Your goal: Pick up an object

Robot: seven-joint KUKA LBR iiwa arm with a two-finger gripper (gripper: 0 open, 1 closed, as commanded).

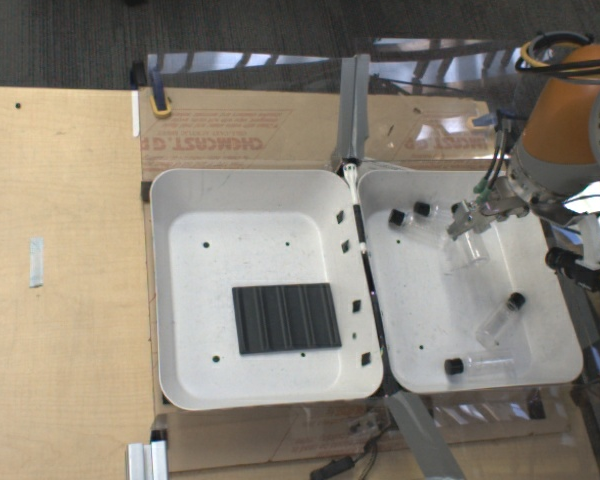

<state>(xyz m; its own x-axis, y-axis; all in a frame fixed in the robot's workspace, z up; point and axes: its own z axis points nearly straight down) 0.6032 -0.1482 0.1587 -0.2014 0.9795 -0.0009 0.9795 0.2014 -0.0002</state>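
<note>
Lying along the right bin's (570, 368) front edge, a clear vial (477, 366) is pointing its black cap leftward; gripper (470, 224), grip unclear, is hovering near the back edge.

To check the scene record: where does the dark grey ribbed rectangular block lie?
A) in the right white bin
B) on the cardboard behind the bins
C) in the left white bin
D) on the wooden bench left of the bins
C: the dark grey ribbed rectangular block lies flat on the floor of the left white bin, while the right white bin holds small clear vials with black caps.
</note>
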